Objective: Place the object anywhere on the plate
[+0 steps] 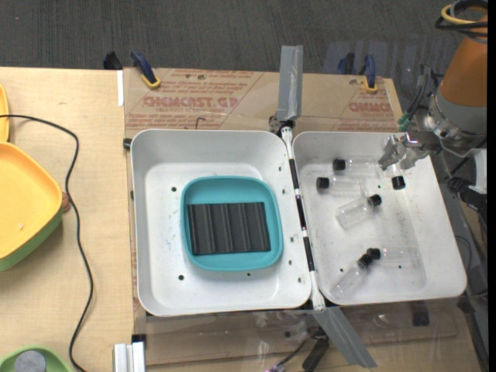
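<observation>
Lowest in frame, the left bin (pixel 155 285) holds a teal plate (pixel 231 225) with a dark ribbed centre. Right of it, the right bin (pixel 434 277) holds clear vials (pixel 363 263) with black caps, scattered. Upper right, the gripper (pixel 393 158) hovers above them; its grip cannot be told.

Two white bins side by side on the desk (pixel 62 316). Left bin (pixel 151 270) holds a teal plate (pixel 231 189) with a dark ribbed centre. Right bin (pixel 438 277) holds several clear vials with black caps: one near (pixel 358 267), one mid-bin (pixel 358 209), others at the far side. Pincer (pixel 394 156) sits over the right bin's far right area. Yellow dishes (pixel 23 200) on the desk at left.
</observation>
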